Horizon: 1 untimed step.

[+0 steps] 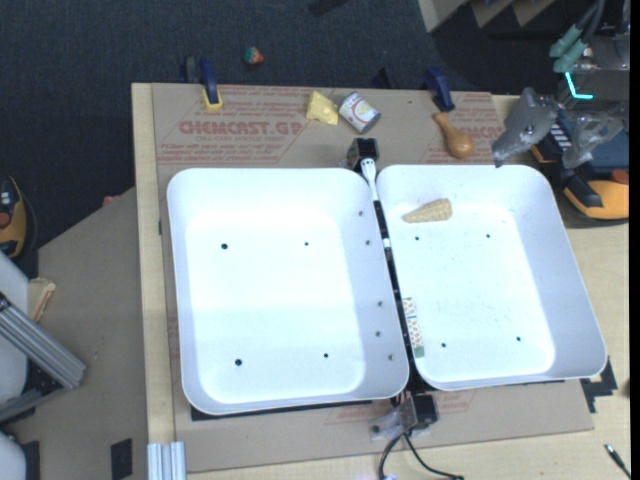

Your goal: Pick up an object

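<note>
Beyond the right bin's far right corner, the end effector is hovering, grip state impossible to tell, possibly lining up toward the cone-shaped object.

one fixed camera looks down at a slant on the counter from above, far enough back to take in both white bins whole (left bin, right bin) plus dark floor beyond the far edge. the bins sit side by side mid-frame; the arm enters at upper right.
</note>
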Each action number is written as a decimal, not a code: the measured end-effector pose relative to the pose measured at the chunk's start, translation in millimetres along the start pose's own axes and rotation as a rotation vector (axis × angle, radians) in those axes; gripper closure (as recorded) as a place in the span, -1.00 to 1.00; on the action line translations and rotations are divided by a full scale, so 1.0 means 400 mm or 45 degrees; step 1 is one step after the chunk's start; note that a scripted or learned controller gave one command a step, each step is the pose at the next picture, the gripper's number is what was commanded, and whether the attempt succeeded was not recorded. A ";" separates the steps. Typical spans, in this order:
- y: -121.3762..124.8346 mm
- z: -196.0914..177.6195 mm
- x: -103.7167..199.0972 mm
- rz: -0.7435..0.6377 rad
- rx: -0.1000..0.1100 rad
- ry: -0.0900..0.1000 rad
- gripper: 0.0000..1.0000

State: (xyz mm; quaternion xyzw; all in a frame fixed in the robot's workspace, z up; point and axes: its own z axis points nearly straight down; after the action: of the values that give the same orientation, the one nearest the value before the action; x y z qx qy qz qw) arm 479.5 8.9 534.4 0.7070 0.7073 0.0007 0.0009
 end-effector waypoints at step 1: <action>-0.003 0.158 0.196 -0.011 0.015 0.000 -1.00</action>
State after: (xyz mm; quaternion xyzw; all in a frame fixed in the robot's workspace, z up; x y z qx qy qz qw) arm 478.5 87.2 471.0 0.7040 0.7102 -0.0033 -0.0033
